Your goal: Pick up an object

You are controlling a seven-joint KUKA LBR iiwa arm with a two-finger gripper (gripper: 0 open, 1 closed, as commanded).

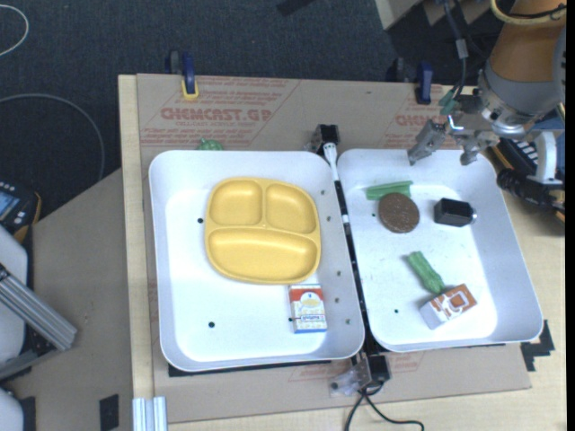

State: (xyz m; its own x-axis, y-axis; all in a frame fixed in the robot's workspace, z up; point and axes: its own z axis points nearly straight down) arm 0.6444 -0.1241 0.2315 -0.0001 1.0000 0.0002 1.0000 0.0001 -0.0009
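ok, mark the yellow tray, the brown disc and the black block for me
yellow tray (263, 232), camera view, on the divider between its compartments
brown disc (398, 213), camera view, on the middle of its top face
black block (454, 212), camera view, on its top

Two white bins on a brown board, clutter round the edges.
Left bin (163, 241) and right bin (514, 241) sit side by side, rims touching, on a brown board (260, 106) with red print. Two blue clamps grip the board's far edge, one at the left (187, 68) and one at the right (424, 79). A black clip (327, 136) sits at the far end of the seam between the bins. The board lies on a pale surface (99, 268). A black cable (377, 413) trails off the near edge. A thin white cable (90, 124) loops over dark carpet (135, 16). A metal rail (36, 317) is at the left.
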